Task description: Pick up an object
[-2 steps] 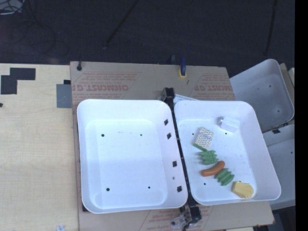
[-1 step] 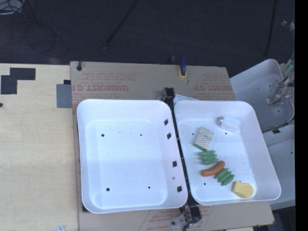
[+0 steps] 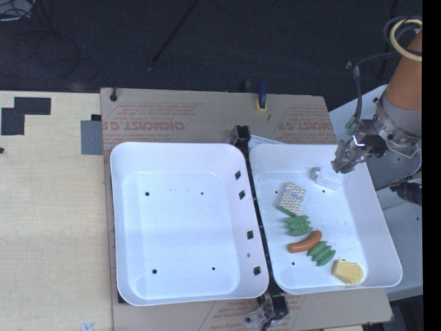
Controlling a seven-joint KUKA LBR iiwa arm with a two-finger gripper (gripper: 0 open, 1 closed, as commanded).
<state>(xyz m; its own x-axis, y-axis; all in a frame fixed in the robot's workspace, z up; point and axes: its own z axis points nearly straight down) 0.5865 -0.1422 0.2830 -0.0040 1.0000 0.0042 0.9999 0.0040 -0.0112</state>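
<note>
The pincer (image 3: pixel 342 163) is seen at the upper right of the right bin (image 3: pixel 386 250), hung from the grey wrist w/ the arm (image 3: pixel 406 81) reaching in from the right. How far it is open can't be told from this slant; nothing is seen gripped in it. Just beside its tip, a small pale piece (image 3: pixel 325 178) lies on the bin floor, apart from the tip as far as can be judged.

The candidates for pickup are all found in the right bin: a checkered block (image 3: pixel 291 197) near the middle, a green leafy toy (image 3: pixel 298 223) just below it, an orange sausage-like toy (image 3: pixel 304 242) touching or nearly touching that, a second green piece (image 3: pixel 321 254) beside the sausage, and a yellow piece (image 3: pixel 348 272) near the lower right corner. The left bin (image 3: pixel 120 219) is beside it on the tabletop (image 3: pixel 48 219).

For a clean try, one target should be fixed first. The pale piece is nearest, but it looks flat and low, so a slip is likely. The checkered block is prob. better: it stands clear of its neighbours. The pincer should be centred over it, opened wider than the block, lowered straight to just above the floor, then closed and lifted slowly. The green/orange cluster is best avoided, since two items could be caught at once.
</note>
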